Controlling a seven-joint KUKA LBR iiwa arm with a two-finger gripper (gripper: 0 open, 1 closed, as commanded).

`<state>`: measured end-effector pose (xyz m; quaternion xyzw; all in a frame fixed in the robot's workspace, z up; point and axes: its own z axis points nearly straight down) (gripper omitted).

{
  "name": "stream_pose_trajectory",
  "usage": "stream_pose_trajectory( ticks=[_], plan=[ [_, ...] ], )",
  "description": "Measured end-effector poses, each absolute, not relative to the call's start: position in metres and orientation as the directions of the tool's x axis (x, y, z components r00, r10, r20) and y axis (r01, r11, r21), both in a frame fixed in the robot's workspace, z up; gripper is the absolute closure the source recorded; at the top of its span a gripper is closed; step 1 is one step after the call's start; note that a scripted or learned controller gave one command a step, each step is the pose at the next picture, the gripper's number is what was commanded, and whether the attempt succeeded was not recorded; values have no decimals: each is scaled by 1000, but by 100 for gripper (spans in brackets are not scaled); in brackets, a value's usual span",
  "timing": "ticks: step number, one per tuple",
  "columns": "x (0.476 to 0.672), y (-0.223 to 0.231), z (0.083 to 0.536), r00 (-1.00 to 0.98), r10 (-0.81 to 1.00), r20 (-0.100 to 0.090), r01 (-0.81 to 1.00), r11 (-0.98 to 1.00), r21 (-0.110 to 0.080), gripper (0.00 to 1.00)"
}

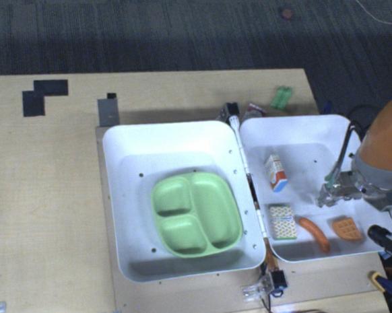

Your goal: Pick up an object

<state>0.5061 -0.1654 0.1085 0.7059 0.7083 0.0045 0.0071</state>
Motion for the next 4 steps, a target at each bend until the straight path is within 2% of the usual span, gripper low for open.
stream_pose_trajectory(
  ticks=[1, 2, 3, 4],
  plan=[
    [506, -165, 108, -4, 1000, -4, 1000, 4, 16, 0],
    [525, -112, 87, -3, 1000, -1, 1000, 3, 8, 0],
    [527, -112, 98, -6, 1000, -2, 1000, 6, 14, 100],
    [525, -197, 96, -2, 1000, -2, 1000, 2, 3, 100]
  ],
)
